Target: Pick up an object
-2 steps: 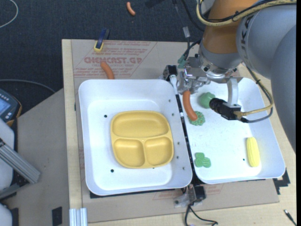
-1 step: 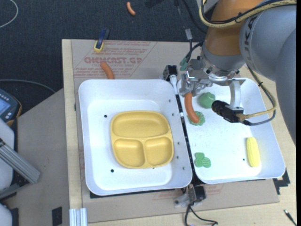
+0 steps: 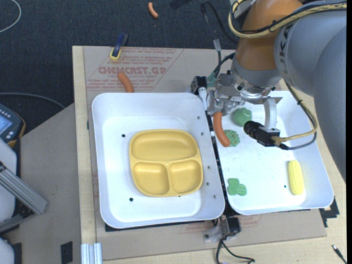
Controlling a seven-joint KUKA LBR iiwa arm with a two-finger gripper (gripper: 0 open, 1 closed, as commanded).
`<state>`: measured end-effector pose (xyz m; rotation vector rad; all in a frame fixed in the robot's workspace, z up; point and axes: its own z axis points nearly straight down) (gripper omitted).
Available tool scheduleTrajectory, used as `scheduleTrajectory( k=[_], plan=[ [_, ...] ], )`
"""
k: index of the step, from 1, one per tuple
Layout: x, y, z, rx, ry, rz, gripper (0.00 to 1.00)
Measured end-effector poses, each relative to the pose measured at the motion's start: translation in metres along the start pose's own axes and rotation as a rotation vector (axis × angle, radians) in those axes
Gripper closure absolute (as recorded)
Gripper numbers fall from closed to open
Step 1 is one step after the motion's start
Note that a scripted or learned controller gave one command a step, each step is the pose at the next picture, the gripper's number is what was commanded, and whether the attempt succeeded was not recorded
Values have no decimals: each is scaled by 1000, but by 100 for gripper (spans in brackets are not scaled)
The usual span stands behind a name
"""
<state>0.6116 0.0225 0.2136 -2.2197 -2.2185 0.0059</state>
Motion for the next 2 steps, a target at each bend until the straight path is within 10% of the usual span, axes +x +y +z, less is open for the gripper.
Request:
scheduleTrajectory(
  k=[2],
  plan=[
    [6, -1, -5, -4, 0, -2, 100]
  ],
)
